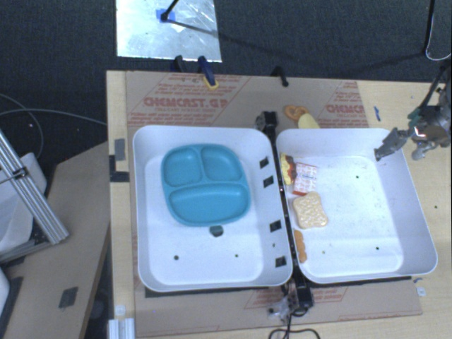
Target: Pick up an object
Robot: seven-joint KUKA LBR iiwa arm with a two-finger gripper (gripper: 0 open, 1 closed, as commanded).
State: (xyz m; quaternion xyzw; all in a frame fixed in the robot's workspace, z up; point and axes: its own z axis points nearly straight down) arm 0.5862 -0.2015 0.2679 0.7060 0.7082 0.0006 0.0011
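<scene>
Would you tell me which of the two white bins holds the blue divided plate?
The left bin holds the blue divided plate; the right bin has small food items along its left side instead.

Glossy white plastic bins (212,274); matt blue plastic plate (205,184).

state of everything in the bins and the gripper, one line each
blue divided plate: flat in left bin, upright, compartments bare
left bin: holds the plate and a small dark item just below it
cracker: lying flat in right bin near the divider
red and white packet: lying flat above the cracker
right bin: items clustered along its left wall
gripper: over right bin's upper right corner, holding nothing
</scene>
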